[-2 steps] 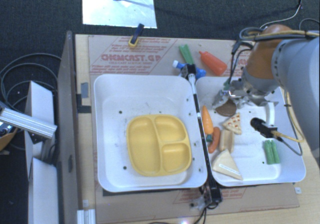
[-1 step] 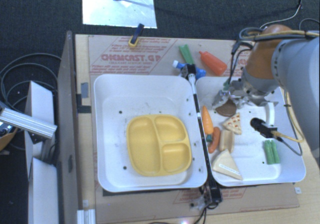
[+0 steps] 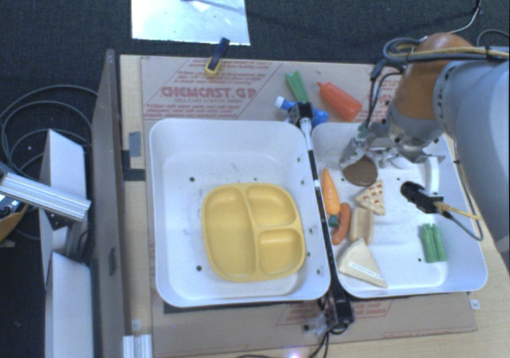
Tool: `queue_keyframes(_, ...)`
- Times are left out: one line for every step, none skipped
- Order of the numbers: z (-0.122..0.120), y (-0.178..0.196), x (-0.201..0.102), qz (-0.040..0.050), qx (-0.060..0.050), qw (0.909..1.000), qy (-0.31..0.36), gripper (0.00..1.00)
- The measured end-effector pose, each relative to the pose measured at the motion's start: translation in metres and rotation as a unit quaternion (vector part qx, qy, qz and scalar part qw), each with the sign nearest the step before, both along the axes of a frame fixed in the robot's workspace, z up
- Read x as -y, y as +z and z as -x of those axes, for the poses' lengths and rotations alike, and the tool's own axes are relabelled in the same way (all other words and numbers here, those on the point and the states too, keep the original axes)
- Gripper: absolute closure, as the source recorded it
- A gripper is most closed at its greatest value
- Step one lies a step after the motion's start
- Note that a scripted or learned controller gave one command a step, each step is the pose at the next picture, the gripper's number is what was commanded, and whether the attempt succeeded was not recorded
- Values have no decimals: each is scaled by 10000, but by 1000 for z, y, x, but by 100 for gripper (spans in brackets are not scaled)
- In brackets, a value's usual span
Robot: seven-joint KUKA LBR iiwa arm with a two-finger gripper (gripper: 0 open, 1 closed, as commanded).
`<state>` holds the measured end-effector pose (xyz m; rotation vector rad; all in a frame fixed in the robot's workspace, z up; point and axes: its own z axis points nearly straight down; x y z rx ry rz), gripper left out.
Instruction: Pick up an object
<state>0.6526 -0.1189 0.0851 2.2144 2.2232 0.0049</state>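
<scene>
Big grey arm (image 3: 470, 101) with the orange band is in from three o'clock, reaching over the right-hand shallow white bin (image 3: 466, 273). At nine o'clock from it, touching along the shared rim, sits the left shallow white bin (image 3: 171, 189), and in there is a yellow plastic tray with three compartments (image 3: 253, 230), lying flat toward the bin's six o'clock side.

Over in the right bin, a pale yellow cheese wedge (image 3: 360, 262) lies at seven o'clock. An orange carrot (image 3: 331, 191) runs along the nine o'clock wall, with a reddish sausage (image 3: 342, 223) just beside its lower end. A green stick (image 3: 433, 242) lies at four o'clock, well apart from those. A small pizza slice (image 3: 371, 198) sits near the middle.

And the gripper (image 3: 363, 159) is at the bin's eleven o'clock corner, right over a flat brown disc (image 3: 361, 172) whose top edge meets it. Parted or closed? Cannot tell from up here, and no grasp on the disc is visible.
</scene>
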Motion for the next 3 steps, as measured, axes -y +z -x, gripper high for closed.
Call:
queue_keyframes(1,0,0,1,-7,10000,-1,0)
queue_keyframes(-1,12,0,1,20,10000,11,100)
queue_keyframes(35,105,-52,-12,10,10000,23,100)
